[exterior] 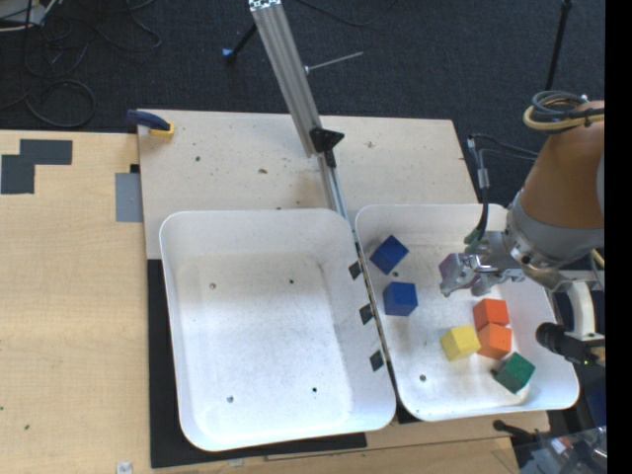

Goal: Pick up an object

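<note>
The arm (563, 191) reaches in from the right over the right bin (425, 403), its orange band above the grey wrist. The gripper (456, 276) hangs low over that bin's middle, fingers pointing toward the view's left. Nothing shows between the fingers, and whether they are spread or pressed together cannot be told from this angle.

All the blocks lie in the right bin. Just left of the gripper and slightly below it sits a blue cube (400, 298), near but apart from the fingertips. A second blue cube (389, 254) lies further left and a little above the gripper, turned at an angle, close to the divider between the bins. Below and right of the gripper sit two orange cubes: one (490, 313) just under the wrist body, the other (496, 340) touching it from below. A yellow cube (459, 343) lies below the gripper, touching or just beside the lower orange one on its left. A green cube (514, 372) rests further below and to the right, near the bin's lower rim.

The left bin (178, 235) lies well to the left of the gripper. A slanted aluminium post (291, 72) rises behind the bins, above and left of the gripper.
</note>
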